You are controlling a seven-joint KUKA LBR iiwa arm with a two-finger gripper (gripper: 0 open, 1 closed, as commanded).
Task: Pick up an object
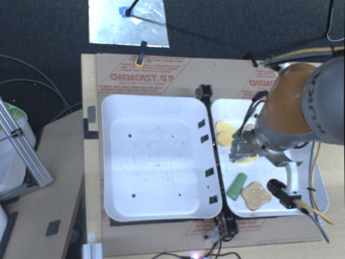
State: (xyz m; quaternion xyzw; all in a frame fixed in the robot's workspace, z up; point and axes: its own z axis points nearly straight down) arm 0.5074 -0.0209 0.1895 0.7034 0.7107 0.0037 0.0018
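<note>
The gripper (241,151) is positioned low inside the right bin (229,109); whether it is open or closed cannot be determined. The yellow object (225,128) lies just beside it, up-left in the view. The green block (236,185) lies near, below it.

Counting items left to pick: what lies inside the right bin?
A green block, a tan toast-shaped toy and a yellow piece partly covered by the gripper. The arm hides part of the right bin.

Lab: white bins (156,161), aluminium framing (24,151).
</note>
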